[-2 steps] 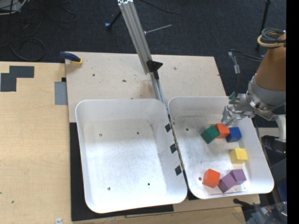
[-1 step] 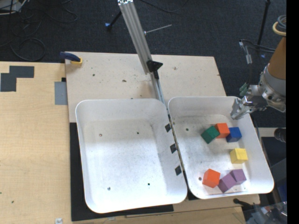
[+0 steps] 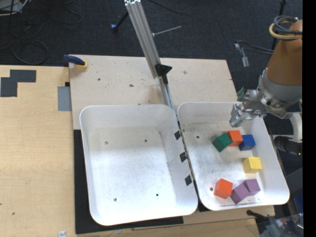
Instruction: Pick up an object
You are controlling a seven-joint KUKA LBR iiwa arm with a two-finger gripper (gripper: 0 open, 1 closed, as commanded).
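Camera view: grey arm w/ orange band comes in from the right; its metal two-finger gripper (image 3: 238, 118) hangs over the right shallow white bin (image 3: 205, 120), just above an orange cube (image 3: 235, 137). Can't tell gripper state. Nothing seen between them. Orange cube touches a green block (image 3: 221, 141) on one side and a blue cube (image 3: 247, 141) on the other. Nearby: yellow cube (image 3: 252, 164). Near front edge: second orange block (image 3: 223, 188), two purple blocks (image 3: 245, 189) touching. Left white bin (image 3: 98, 117) sits beside.
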